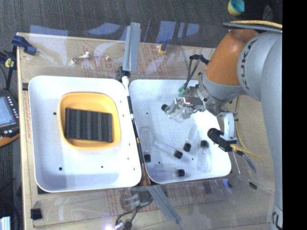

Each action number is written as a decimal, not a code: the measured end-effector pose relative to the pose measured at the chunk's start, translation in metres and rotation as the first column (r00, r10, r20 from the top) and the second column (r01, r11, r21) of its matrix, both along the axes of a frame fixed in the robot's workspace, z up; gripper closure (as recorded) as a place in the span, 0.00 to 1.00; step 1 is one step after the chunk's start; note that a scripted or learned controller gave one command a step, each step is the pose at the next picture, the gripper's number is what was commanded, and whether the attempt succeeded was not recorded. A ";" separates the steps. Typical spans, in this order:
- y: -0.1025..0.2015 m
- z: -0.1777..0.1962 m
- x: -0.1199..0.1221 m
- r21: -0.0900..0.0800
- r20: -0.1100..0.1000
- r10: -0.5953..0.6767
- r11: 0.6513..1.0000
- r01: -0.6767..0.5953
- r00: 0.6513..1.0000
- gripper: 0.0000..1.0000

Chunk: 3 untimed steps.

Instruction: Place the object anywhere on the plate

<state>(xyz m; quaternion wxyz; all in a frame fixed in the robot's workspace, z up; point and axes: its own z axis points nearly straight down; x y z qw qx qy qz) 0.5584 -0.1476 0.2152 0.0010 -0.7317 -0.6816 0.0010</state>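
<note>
The gripper (176, 108) hovers in the right bin (144, 92); its fingers' state I cannot tell. The plate (88, 101) lies well off to their left, in the other bin, so the carry likely runs leftward

A robotics lab: grey-and-orange industrial arm (249, 66) over a plywood bench (62, 61), two white bins (43, 171), control pendant (7, 116) at left, carpet beyond.

Arm (261, 56) lettering: dark letters "KU" run down the grey casing just below the orange band; the rest of the word curves out of sight.
Handheld screen (5, 114) at the left edge: its display is lit, but the characters are too small to read.
Bins and counter: no print that can be read.
</note>
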 end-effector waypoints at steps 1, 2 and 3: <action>0.046 0.006 0.051 0.001 0.001 0.136 0.991 -0.136 0.991 1.00; 0.110 -0.024 0.046 0.002 -0.002 0.438 0.899 -0.438 0.899 1.00; 0.110 -0.024 0.046 0.002 -0.001 0.438 0.899 -0.438 0.899 0.00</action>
